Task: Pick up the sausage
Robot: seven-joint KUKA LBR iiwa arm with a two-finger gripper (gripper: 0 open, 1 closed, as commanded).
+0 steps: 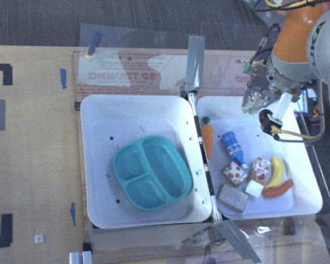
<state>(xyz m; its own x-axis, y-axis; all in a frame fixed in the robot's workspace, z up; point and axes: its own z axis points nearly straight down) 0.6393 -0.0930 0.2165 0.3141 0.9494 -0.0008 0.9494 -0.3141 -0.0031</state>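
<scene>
Sausage (277,189): reddish-orange, lying slantwise at lower right of the right bin (313,164), touching the banana (276,170) and close to the bin's right wall. Risk, as judged: crowding. Banana, a white block (254,188) and a patterned carton (260,169) press in beside it, so a descending claw could nudge or seize a neighbour, or strike the wall. Claw (257,101): at upper right of the frame, above the bin's top edge, well apart from the sausage, carrying nothing; spread or pressed together cannot be told. Arm (302,32) enters from upper right.

Glossy plastic sausage (278,189), smooth teal plastic tray (152,172), matt wooden bench (33,164)
</scene>
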